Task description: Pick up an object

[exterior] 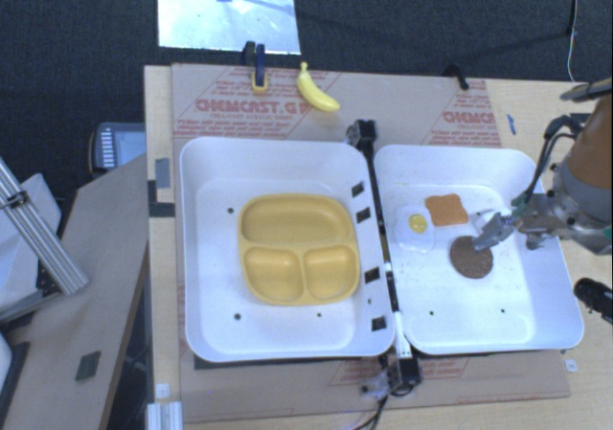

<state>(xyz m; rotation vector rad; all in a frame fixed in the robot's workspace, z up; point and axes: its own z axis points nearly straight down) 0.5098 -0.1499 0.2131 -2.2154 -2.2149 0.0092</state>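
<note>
Brown round patty [471,259], lying flat on the floor of the right bin [551,323], a little right of that bin's middle. Closest of the three toy foods to the gripper [490,232], which hangs at the patty's upper edge, just above or perhaps touching it; hard to tell which at this slant. State of the claw: cannot tell, too small and blurred against the white floor. Nothing seen between it, so not counted as held.

Likely light, stiff and thin, a play-food disc by the look of it. Little height to bite on, so best taken across the rim, coming straight down over the centre and closing on two opposite edges. Smooth floor underneath; apt to slide or tip up if nudged from one side alone.

Just beside it, up and left: a tan toast square [446,210], also flat. Further left, near the divider: a fried egg [415,227], white with a yellow yolk, nearly lost against the bin. All three near one another but apart, so room for a clean descent on the patty.

In the left bin [206,227]: a yellow divided plate [296,248], three compartments. Beyond the bins, on the cardboard: a banana [316,92].
</note>
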